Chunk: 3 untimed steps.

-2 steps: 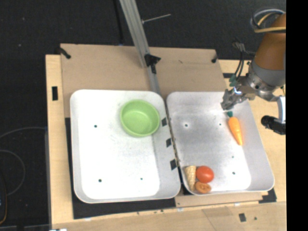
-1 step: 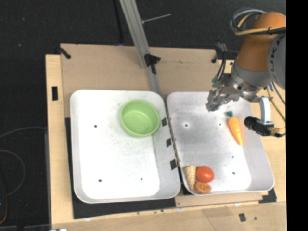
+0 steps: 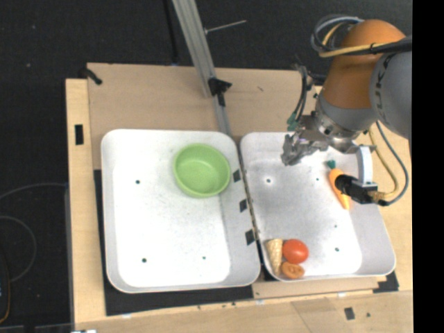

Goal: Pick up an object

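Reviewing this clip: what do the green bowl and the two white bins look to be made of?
Green bowl: probably plastic, judging by its uniform lime colour and soft, dull sheen with no glaze highlights.

Left bin and right bin: likely moulded plastic, matte white with rounded corners and shallow raised rims. Fine dark speckling shows on both floors, either wear or dirt; I cannot tell which.

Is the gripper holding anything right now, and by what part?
Nothing shows in the gripper; it hangs above bare floor of the right bin, away from the tomato and carrot.
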{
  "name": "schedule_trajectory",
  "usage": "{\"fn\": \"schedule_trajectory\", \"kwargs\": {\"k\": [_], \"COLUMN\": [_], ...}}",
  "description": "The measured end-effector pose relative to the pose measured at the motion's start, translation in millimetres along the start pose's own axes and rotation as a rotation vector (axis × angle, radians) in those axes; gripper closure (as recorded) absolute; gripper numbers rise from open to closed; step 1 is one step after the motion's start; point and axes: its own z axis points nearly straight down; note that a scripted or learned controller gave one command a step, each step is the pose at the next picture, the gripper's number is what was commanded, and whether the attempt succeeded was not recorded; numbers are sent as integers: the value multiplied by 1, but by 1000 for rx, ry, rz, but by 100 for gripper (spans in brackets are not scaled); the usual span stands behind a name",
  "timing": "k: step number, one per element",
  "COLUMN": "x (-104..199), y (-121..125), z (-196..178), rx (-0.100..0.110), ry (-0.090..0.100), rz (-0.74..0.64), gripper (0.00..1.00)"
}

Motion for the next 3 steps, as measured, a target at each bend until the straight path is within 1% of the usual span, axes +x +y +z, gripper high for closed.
{"fn": "schedule_trajectory", "kwargs": {"k": [1, 2, 3], "x": [53, 97, 153], "y": [-17, -22, -27], "z": [-6, -12, -22], "rx": [0, -1, -2], "ry": [0, 1, 1], "rz": [-1, -1, -2], "gripper": [100, 100, 100]}}
